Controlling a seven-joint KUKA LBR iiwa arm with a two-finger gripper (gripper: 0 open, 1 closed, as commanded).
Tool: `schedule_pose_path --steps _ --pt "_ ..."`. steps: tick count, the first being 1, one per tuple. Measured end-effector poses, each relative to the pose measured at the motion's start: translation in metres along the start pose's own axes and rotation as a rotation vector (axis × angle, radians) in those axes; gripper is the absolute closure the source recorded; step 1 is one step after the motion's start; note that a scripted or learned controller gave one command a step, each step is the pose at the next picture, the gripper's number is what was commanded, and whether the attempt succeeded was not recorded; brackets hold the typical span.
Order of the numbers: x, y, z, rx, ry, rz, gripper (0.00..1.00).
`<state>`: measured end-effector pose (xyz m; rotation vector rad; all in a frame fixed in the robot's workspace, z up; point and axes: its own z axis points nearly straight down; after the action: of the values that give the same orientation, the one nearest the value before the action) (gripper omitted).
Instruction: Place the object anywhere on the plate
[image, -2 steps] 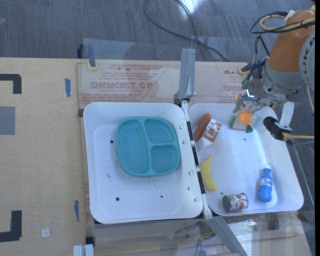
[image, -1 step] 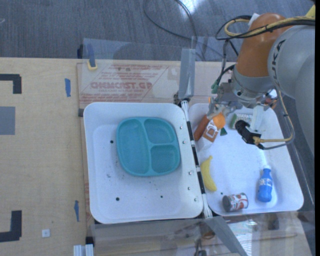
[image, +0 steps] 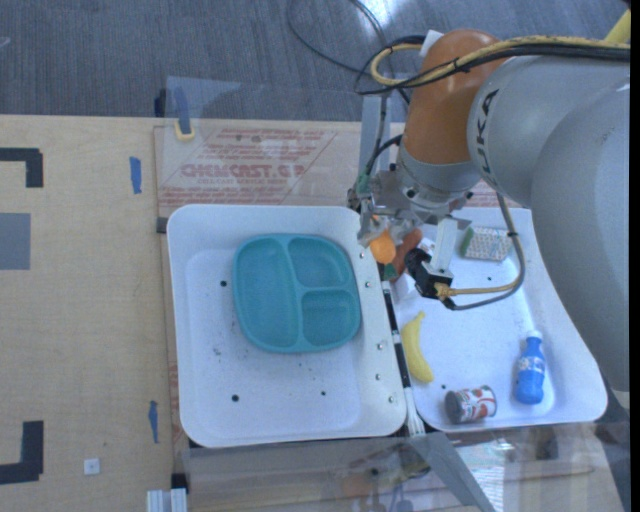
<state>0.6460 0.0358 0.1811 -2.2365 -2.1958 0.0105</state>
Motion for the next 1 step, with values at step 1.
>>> schedule_pose_path --steps 1 --pt "0.0633 -0.0422 0.0157 0.001 -0.001 -0.041 1.00"
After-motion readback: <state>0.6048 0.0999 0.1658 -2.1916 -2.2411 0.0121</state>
